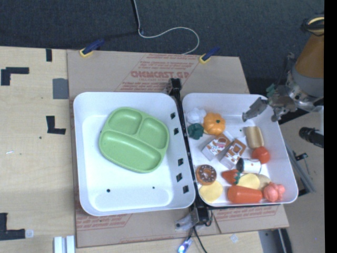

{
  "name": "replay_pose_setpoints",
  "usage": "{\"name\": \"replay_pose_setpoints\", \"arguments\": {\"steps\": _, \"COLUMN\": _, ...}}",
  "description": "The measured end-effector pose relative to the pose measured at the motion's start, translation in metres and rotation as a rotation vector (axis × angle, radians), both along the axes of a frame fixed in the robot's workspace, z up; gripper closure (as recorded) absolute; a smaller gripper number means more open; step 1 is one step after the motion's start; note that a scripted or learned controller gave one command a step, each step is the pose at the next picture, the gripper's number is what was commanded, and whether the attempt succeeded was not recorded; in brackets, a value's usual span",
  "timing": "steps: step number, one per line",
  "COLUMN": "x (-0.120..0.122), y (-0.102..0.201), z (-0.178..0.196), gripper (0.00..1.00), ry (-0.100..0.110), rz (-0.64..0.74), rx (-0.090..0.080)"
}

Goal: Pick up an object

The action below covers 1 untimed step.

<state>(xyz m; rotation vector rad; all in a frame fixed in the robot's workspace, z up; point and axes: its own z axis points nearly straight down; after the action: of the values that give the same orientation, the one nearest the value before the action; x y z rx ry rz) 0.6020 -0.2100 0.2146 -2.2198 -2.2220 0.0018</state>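
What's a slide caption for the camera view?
Gripper poised over toy-filled right bin; green tray in left bin.

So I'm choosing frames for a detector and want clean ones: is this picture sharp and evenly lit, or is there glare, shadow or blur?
Camera view: lighting is even and soft, with only faint shadows inside the left bin under the green plate; the right bin looks bright, nearly washed out at its white walls; the toys are slightly soft; the tool looks a little blurred.

A green divided plastic plate (pixel 134 138) lies in the left white bin (pixel 87 188); a small orange toy pumpkin (pixel 214 123) lies in the right white bin (pixel 288 165).
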Motion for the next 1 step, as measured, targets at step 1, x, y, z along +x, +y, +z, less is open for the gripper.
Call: {"name": "replay_pose_setpoints", "arguments": {"steps": 1, "x": 0.0199, "y": 0.0151, "z": -0.1189, "gripper": 0.00, "ry": 0.005, "rz": 0.002, "rx": 0.001}}
